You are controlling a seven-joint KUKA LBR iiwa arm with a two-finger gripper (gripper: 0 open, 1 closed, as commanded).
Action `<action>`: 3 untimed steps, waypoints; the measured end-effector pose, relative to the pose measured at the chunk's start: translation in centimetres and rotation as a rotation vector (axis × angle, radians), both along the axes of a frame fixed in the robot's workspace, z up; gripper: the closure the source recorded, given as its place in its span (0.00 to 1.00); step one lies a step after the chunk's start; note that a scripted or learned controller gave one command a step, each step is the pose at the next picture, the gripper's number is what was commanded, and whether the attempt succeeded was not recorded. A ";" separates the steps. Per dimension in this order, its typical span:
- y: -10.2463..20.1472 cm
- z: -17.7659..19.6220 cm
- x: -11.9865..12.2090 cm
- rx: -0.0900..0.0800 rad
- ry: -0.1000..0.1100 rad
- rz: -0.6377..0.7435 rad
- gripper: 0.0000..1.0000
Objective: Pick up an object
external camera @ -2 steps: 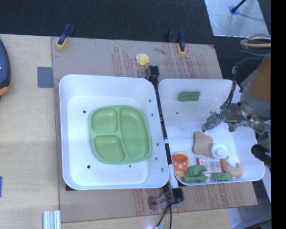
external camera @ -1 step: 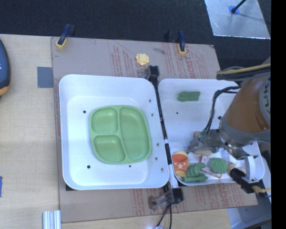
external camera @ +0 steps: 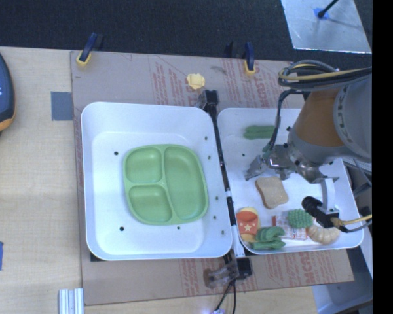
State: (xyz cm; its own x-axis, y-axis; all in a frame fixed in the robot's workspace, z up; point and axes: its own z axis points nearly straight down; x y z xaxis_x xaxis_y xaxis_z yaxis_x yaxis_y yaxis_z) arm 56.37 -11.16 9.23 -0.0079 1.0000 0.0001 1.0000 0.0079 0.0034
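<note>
The grey arm's two-finger gripper (external camera: 261, 167) hangs low in the middle of the right shallow white bin (external camera: 230, 175), its metal fingers spread and pinching nothing. A tan bread-slice toy (external camera: 272, 191) lies just beside it. Along that bin's near edge sit a red-and-yellow fries carton (external camera: 247, 223), green pea pods (external camera: 270, 237) and a pale croissant (external camera: 324, 235). A green three-compartment plate (external camera: 165, 184) lies mid left bin (external camera: 101, 234)

Left bin (external camera: 98, 175): smooth white plastic, slight sheen. Green divided plate (external camera: 165, 184): matt plastic. Bench (external camera: 33, 195): pale wood grain. Sheet under bins (external camera: 157, 77): brown printed cardboard. Gripper (external camera: 262, 165): dull grey metal.
</note>
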 end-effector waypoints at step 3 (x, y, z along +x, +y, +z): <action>7.7 10.5 -1.0 0.002 -0.003 0.005 1.00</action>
